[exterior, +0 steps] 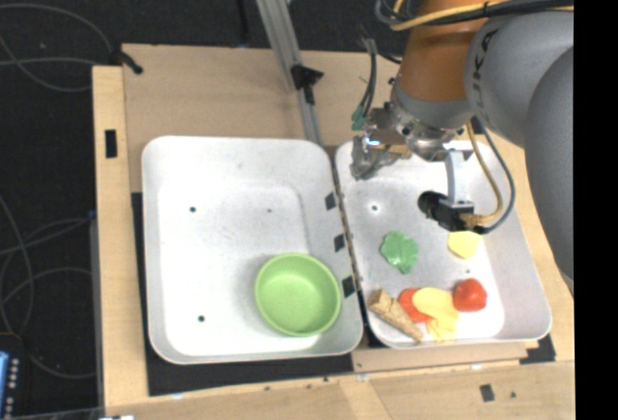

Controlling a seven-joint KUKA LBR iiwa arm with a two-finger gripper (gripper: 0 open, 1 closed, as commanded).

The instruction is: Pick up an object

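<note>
Green leaf-shaped toy [399, 251] sits mid right bin [512, 244], alone and apart from the cluster at the near edge: red piece [469, 294], yellow piece [464, 244], orange-yellow bits [430, 304] and tan wedge [391, 312]. My gripper [367, 157] hangs over the far-left corner of that bin, nothing between its fingers, and I cannot tell if they're apart or together. I'd go for the leaf since it's isolated: move toward the near side, centre above it, drop straight down, staying clear of the bin wall and the green bowl [296, 294] in the left bin [193, 186].
</note>
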